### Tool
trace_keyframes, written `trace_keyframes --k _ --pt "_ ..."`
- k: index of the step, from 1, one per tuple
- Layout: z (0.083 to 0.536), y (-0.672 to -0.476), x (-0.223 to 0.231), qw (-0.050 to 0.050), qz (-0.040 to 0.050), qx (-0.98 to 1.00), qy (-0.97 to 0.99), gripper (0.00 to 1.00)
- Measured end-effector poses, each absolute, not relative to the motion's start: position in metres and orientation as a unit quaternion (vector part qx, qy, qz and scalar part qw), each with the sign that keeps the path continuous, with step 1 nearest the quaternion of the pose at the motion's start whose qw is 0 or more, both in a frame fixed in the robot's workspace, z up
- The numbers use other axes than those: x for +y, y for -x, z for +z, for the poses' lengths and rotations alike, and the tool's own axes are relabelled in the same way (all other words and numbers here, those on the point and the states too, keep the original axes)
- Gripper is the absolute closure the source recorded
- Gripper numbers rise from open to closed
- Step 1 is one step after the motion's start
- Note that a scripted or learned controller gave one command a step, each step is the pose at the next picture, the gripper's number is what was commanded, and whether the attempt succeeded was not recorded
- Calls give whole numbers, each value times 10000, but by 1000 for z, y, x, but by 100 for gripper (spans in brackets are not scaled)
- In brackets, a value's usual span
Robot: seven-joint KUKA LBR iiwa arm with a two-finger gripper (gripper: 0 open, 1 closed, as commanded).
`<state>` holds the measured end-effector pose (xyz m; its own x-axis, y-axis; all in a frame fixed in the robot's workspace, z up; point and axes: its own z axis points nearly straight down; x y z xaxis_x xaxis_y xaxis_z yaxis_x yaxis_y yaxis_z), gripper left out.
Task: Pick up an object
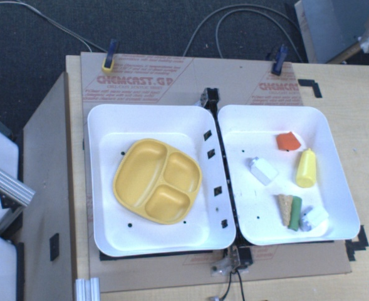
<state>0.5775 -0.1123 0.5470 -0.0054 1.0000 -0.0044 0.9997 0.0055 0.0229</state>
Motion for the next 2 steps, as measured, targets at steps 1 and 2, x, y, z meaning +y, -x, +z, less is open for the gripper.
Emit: trace_keyframes --k 1,2 --pt "536 -587 -153 25 4 7059 -7083 100" --pt "535 -626 -217 27 -4 7052 -7090 100"
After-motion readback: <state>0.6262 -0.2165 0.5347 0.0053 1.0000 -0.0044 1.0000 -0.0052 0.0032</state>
